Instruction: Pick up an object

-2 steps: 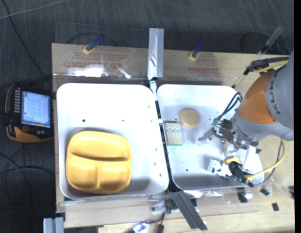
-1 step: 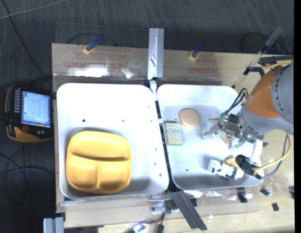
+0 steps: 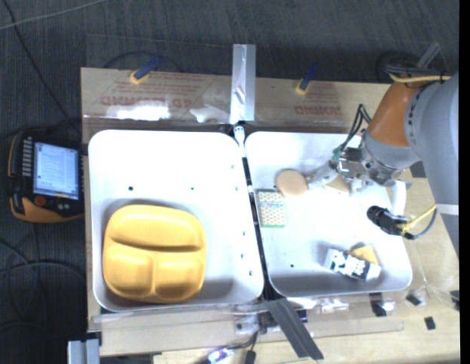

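Observation:
The right bin (image 3: 386, 279) holds a round tan object (image 3: 290, 182) near its upper left. Just below that lies a small green-patterned pad (image 3: 271, 208) against the divider. A black-and-white item (image 3: 343, 264) with a tan piece (image 3: 364, 252) beside it rests near the front right corner. My gripper (image 3: 326, 175) reaches in from the right, low over the upper part of this bin. Its tip is just right of the round tan object. I cannot make out any object in it. A large yellow moulded object (image 3: 153, 250) fills the front of the left bin (image 3: 167, 158).
The grey arm with its orange band (image 3: 390, 116) covers the right bin's upper right corner, and a black cable fitting (image 3: 383, 217) hangs by the right wall. A teach pendant (image 3: 47, 175) lies left of the bins. A metal post (image 3: 243, 82) stands behind the divider.

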You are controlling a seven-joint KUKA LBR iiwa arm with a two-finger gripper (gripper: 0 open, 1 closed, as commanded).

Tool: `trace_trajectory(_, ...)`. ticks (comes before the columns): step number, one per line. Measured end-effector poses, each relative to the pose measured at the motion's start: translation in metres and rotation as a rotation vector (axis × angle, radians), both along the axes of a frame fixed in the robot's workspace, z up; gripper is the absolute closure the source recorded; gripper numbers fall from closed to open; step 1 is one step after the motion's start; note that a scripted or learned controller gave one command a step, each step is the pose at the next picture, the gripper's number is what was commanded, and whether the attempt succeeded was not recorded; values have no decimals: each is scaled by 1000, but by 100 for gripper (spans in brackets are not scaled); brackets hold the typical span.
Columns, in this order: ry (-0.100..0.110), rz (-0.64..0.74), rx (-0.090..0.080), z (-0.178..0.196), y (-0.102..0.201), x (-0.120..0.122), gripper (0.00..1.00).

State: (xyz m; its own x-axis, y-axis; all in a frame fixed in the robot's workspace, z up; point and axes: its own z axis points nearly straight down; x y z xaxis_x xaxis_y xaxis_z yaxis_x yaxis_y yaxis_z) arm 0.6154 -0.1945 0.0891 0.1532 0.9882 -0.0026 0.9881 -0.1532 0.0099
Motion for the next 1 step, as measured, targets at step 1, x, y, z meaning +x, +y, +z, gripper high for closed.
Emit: trace_trajectory(1, -2, -270, 1, 0, 25, -15, 0)
